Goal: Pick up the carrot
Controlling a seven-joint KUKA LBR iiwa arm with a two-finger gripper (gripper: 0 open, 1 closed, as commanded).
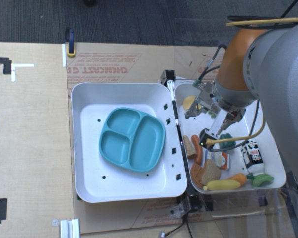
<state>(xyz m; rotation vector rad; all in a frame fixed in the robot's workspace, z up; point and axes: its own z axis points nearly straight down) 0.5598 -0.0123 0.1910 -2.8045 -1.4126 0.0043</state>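
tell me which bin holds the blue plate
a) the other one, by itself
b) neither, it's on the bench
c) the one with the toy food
A: the blue plate lies alone in the white bin on the view's left, while the toy food sits in the other bin.

The carrot (pixel 239 178) sits hemmed in — yellow piece (pixel 221 185) touching it, green piece (pixel 261 180) just beside.
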